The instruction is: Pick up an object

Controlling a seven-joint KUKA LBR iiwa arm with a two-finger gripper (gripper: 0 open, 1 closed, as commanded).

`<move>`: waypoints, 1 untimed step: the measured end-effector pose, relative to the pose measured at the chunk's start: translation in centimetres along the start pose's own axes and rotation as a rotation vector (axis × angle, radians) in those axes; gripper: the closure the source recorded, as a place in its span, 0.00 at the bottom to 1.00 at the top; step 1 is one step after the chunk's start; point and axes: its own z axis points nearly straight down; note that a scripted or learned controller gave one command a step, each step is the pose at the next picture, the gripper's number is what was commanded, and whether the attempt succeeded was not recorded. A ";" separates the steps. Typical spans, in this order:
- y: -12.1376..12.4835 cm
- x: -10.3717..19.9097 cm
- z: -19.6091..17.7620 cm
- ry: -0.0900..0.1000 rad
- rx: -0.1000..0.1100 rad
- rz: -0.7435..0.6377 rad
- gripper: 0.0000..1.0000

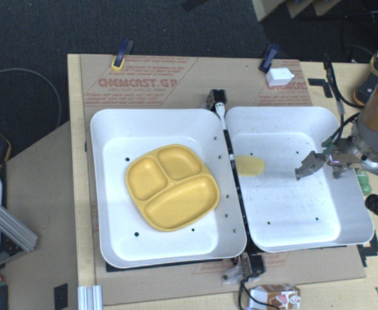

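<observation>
Lying flat mid left bin [105, 173]: yellow divided plate [171, 187], easy to reach. Resting near right bin's [344, 225] left wall: small yellow piece [249, 166], likely target. Hovering apart at the right: gripper [307, 167], grasping nothing visible; open or clenched, cannot tell.

We see two shallow white bins, the left bin [105, 173] and the right bin [292, 118], touching side by side on a brown board [176, 76] with red lettering. A yellow-and-blue clamp [120, 55] and a blue clamp [269, 57] grip the board's far edge, and a small white block [280, 77] lies just beside the blue one.
</observation>
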 end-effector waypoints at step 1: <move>-1.5 7.9 -4.7 0.001 -0.007 -0.009 0.00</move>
